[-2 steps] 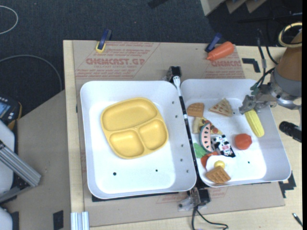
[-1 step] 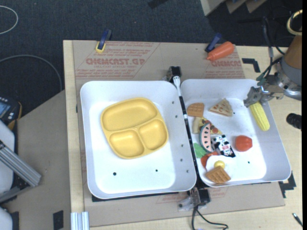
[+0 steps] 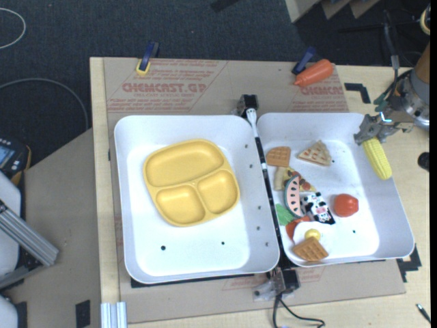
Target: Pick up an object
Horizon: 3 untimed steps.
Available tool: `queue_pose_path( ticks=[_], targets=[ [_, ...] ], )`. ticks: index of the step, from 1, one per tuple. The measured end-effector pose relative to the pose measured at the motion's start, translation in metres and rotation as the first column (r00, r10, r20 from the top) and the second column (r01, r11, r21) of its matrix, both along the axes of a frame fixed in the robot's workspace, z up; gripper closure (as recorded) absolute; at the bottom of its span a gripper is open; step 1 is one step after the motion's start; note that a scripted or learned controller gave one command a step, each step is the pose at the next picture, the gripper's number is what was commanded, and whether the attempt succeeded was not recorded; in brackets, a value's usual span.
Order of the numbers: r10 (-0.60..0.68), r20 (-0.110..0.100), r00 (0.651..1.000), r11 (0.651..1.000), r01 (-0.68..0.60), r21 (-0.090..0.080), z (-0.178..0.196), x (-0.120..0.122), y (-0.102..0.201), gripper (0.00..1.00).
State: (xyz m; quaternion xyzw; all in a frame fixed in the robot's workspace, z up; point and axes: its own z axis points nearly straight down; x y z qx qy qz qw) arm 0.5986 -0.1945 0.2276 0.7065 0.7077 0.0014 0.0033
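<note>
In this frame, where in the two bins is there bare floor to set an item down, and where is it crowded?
Left bin: bare strip along the near edge below the yellow tray. Right bin: bare floor between the tomato and corn, and toward the near right corner. Crowded along its left side, from the cracker down to the waffle.

Soft, even light falls from above on my workspace, and nothing throws a hard shadow. The two white bins (image 3: 136, 251) come out bright, close to washed out along their rims, while the dark carpet (image 3: 61, 19) behind stays dim. The yellow tray (image 3: 191, 182) shows mild sheen on its ridges. The picture is somewhat soft and grainy, and small toys blur together. My gripper (image 3: 372, 130) looks faintly smeared.
</note>
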Motion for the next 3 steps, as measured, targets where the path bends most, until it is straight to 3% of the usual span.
queue_pose_path(
  ticks=[3],
  targets=[
    [0.004, -0.009, 1.0, 1.0, -0.004, 0.006, -0.008, 0.007, 0.144, 1.0]
  ],
)
